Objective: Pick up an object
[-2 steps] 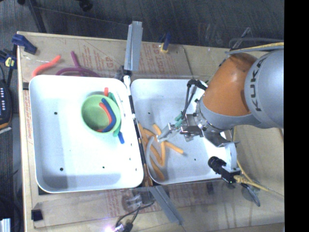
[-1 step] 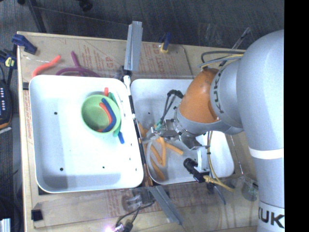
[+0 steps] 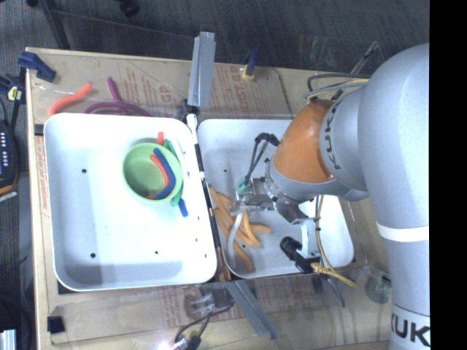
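Observation:
My gripper (image 3: 245, 200) hangs low in the right bin (image 3: 230, 133), over its left half. Right under and beside it lies a heap of several orange-tan sticks (image 3: 246, 233), spread along the bin's left wall and front corner. The gripper's tip is down among the upper sticks, and the wrist hides what lies between it and them. In the left bin (image 3: 87, 224) stands a green bowl (image 3: 142, 172) with a red curved piece (image 3: 162, 172) and a blue curved piece (image 3: 169, 168) in it. A small blue piece (image 3: 182, 208) lies at the bowl's lower right edge.
The arm's orange band (image 3: 306, 148) and grey body cover the right bin's right half. A metal divider (image 3: 201, 68) runs between the bins at the back. Red and purple cables (image 3: 95, 100) lie on the bench behind the left bin.

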You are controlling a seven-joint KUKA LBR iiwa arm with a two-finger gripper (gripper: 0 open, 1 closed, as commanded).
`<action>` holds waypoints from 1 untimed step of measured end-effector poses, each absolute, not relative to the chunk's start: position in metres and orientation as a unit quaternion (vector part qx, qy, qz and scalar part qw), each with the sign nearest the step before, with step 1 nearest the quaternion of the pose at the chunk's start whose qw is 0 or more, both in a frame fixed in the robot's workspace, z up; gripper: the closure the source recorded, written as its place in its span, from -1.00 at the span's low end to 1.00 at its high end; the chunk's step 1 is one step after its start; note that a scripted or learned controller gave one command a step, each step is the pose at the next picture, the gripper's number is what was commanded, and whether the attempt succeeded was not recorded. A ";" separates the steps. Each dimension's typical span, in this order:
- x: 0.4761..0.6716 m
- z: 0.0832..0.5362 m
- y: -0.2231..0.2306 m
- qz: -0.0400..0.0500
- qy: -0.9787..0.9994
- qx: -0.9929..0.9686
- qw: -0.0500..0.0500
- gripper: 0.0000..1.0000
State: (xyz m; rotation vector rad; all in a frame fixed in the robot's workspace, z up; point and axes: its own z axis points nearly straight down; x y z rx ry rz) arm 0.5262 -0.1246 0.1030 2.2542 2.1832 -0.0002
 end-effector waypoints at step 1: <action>0.554 0.229 -0.082 -0.001 0.745 0.667 -0.001 1.00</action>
